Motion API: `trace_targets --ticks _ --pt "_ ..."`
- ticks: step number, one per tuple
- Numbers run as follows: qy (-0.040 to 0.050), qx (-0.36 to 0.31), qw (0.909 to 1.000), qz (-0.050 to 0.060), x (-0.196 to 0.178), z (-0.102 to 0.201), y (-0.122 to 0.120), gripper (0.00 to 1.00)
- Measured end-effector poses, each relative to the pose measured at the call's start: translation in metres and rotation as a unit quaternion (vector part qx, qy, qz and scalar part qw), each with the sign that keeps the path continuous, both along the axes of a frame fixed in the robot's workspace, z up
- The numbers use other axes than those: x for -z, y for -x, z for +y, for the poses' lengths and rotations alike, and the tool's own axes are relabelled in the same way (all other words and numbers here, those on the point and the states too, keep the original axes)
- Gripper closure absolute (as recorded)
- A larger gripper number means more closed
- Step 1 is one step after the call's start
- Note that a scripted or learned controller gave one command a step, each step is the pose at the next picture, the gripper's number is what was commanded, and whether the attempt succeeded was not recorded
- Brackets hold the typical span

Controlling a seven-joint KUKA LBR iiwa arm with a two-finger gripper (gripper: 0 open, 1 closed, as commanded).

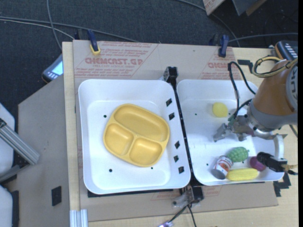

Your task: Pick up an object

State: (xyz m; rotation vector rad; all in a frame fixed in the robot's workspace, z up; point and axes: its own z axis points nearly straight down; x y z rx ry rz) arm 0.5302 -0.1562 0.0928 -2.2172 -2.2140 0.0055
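1. Two shallow white bins are carried side by side on the table (71, 126): a left bin (90, 164) and a right bin (194, 103).
2. A yellow divided plate (136, 134) is seen lying flat in the middle of the left bin, its three compartments facing up.
3. A small yellow ball (219, 109) is found in the right bin, toward its far edge, well apart from the other items.
4. Along the near edge of the right bin a cluster is gathered: a small can with a red label (222, 166) lying tilted, a yellow corn cob (243, 174) just beside it, a green bumpy fruit (237, 153) just behind these, and a purple item (257, 163) toward the near right corner.
5. The arm (277, 98) is reached in over the right edge of the right bin, its orange band visible above the wrist.
6. The pincer (226, 131) is held low over the middle of the right bin, between the ball and the green fruit; its fingers (218, 135) are splayed apart and nothing is seen between them.
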Motion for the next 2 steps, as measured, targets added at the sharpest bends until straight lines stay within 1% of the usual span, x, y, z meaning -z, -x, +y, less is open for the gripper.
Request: trace_targets --ticks 1,2 --pt "0.0010 0.000 1.0000 -0.004 -0.015 0.000 -0.002 1.00" --pt "0.0026 0.000 1.0000 -0.007 -0.060 -0.007 -0.002 1.00"
